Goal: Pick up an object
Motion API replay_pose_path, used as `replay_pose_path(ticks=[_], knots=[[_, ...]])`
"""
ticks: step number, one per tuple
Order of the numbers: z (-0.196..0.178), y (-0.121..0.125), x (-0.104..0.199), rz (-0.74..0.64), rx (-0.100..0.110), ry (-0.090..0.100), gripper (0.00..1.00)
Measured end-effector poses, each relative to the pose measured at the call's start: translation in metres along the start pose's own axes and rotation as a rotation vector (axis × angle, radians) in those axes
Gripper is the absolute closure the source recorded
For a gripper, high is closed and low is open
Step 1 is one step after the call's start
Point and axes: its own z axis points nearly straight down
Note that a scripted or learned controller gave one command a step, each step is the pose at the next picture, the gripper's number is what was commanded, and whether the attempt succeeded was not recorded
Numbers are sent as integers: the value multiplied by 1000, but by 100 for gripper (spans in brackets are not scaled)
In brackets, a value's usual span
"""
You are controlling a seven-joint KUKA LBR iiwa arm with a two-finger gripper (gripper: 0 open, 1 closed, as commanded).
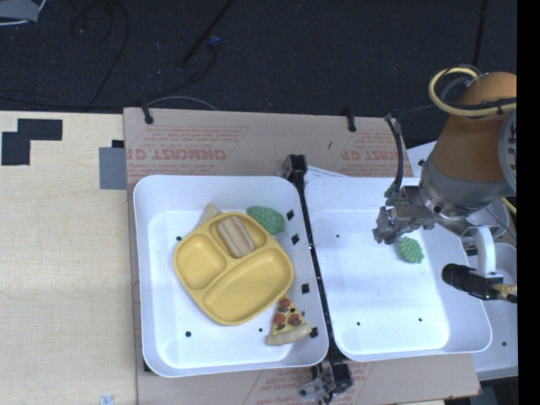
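Two white bins [160,344] on tabletop [59,268]; left one with yellow tray [240,281], pizza slice [288,323], green leaf [268,218]. Right bin [380,310]: gripper [390,229] low, just beside small green piece [411,250]. Cannot tell finger state. Nothing visibly gripped; pick seemingly not done, grasp and lift left.

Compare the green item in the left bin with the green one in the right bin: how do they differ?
1. The dark green leafy toy lies in the left white bin; the lighter green knobbly toy lies in the right white bin.
2. The leafy toy touches the yellow divided plate; the knobbly toy lies on bare floor beside the gripper.
3. The leafy toy looks bigger.
Both are small green food toys.
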Motion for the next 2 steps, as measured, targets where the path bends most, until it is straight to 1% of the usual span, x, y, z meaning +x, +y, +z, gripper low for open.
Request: replay_pose_path(ticks=[1,2], knots=[[-8,19,49,0,-1,0,100],[6,32,99,1,1,-1,100]])
